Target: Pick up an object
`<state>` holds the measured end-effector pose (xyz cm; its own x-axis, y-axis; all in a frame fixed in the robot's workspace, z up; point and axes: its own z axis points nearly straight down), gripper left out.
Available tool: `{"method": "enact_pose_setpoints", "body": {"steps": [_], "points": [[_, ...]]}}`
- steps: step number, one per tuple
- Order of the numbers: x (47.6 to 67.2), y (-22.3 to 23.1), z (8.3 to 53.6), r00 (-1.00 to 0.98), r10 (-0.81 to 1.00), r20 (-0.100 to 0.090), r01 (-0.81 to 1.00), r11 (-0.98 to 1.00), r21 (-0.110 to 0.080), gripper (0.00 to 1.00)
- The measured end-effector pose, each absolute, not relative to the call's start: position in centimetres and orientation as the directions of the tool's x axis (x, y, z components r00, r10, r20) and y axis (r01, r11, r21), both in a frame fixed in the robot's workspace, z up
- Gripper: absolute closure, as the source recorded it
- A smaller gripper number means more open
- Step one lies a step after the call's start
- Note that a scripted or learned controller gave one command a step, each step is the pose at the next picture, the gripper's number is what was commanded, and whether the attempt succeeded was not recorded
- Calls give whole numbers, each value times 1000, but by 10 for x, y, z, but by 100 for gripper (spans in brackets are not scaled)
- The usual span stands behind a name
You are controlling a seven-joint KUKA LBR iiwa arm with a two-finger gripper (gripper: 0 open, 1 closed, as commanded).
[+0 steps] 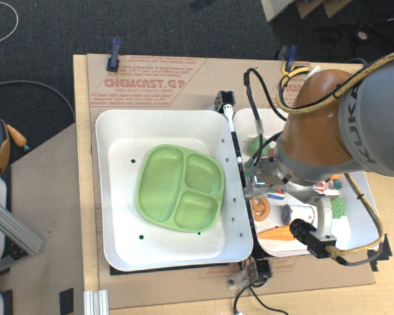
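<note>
While the arm [345,120] hung low over the right bin [361,225], its bulk covered the pincer [266,186] almost wholly, so whether that pincer was released or clenched could not be told. It sat near the bin's left wall, close beside the divider between the two bins.

Candidate objects lay just below and to the right of the pincer: a brown pretzel-shaped piece [260,208] directly beneath it, an orange carrot-like toy [276,233] further down, and a small red-and-white item [325,186] off to its right, beside a green dotted piece [339,207]. None of them showed between any part of the pincer — nothing looked lifted. Well to the pincer's left, in the other bin [111,176], rested a green divided plate [180,188], flat and apart from everything else.

My reading was that the step in hand was the reach or descent onto an object in the right bin, with the grasp itself not yet confirmed. The next move would call for settling squarely over one piece — probably the pretzel shape, being nearest — closing on it, and rising clear of the bin's wall.
</note>
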<state>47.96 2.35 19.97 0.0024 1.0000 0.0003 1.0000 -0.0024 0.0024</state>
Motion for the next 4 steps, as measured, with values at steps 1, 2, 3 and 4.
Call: {"method": "enact_pose_setpoints", "body": {"steps": [1,2,3,4], "points": [[480,24,210,3,1000,0,1000,-3,4,100],[481,71,403,-8,1000,5,1000,8,20,100],[480,-1,545,8,1000,0,1000,-8,22,100],[490,118,535,-13,1000,2,1000,13,4,100]]}}
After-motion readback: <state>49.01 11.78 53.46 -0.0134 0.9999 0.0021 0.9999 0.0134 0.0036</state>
